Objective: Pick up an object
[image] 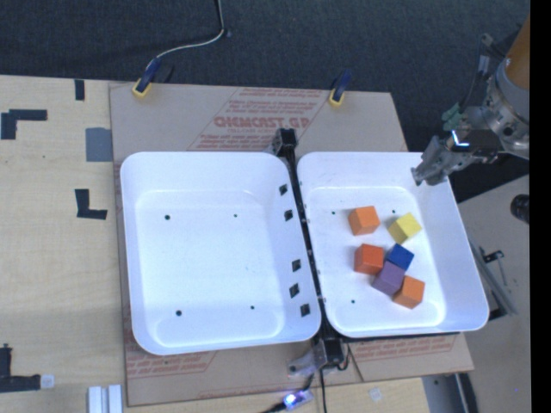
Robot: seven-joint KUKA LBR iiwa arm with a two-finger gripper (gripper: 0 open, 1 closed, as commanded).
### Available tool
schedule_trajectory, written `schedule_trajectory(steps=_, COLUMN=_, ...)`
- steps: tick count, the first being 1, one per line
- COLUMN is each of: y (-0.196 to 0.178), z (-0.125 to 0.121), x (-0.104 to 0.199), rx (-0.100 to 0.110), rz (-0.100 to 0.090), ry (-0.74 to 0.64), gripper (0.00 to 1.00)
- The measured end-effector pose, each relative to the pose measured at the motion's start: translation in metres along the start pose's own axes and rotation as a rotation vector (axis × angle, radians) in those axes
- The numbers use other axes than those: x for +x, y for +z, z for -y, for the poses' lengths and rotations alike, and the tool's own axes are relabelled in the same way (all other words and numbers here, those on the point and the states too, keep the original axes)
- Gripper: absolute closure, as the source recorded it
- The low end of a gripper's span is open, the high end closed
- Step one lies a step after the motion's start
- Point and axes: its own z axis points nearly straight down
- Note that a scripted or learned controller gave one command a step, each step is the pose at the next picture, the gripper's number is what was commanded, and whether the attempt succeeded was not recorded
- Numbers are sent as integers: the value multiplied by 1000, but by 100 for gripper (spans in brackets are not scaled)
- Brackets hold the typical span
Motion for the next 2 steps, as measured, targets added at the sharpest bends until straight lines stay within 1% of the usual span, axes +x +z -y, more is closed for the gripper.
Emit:
schedule_trajectory(steps=1, y=-137, z=-38, x=31, rx=-1, rz=0, ry=-2, gripper=100)
schedule_trajectory(steps=2, y=-62, z=-150, x=31, rx=18, rz=0, ry=2, gripper=100)
